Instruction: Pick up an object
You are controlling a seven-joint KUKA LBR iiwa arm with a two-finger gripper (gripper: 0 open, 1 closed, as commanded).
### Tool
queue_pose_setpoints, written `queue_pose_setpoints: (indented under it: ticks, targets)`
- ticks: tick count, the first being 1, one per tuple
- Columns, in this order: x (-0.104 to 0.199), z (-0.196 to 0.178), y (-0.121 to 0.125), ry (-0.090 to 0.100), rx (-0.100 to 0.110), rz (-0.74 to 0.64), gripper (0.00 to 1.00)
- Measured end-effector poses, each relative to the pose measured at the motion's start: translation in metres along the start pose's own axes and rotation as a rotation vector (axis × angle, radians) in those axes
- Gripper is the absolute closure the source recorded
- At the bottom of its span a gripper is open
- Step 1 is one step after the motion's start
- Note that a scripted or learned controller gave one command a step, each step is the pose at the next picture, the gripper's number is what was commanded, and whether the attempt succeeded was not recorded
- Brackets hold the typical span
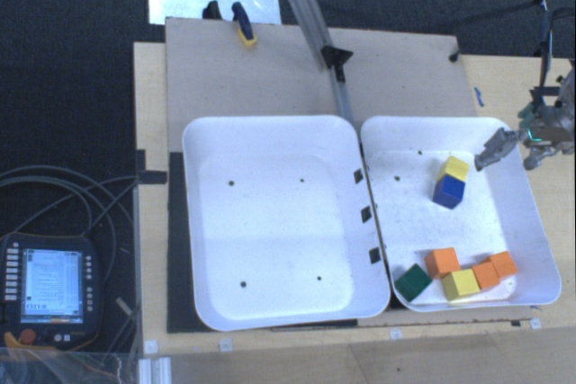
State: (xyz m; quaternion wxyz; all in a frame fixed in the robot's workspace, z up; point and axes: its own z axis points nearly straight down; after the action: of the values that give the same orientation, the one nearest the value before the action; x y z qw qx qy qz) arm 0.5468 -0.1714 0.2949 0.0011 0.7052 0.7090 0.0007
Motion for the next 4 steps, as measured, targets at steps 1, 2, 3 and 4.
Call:
queue_pose_setpoints:
  ticks: [1,2,3,4]
  targets:
    - [0.000,0.000,0.000,0.000,0.000,0.001,0.00]
    - [0.000,0.051,0.010,0.000,0.004,0.002,0.00]
    - [0.003,0.113,0.011,0.001,0.006,0.003,0.00]
    - [0.003,0.160,0.020,0.001,0.004,0.002,0.00]
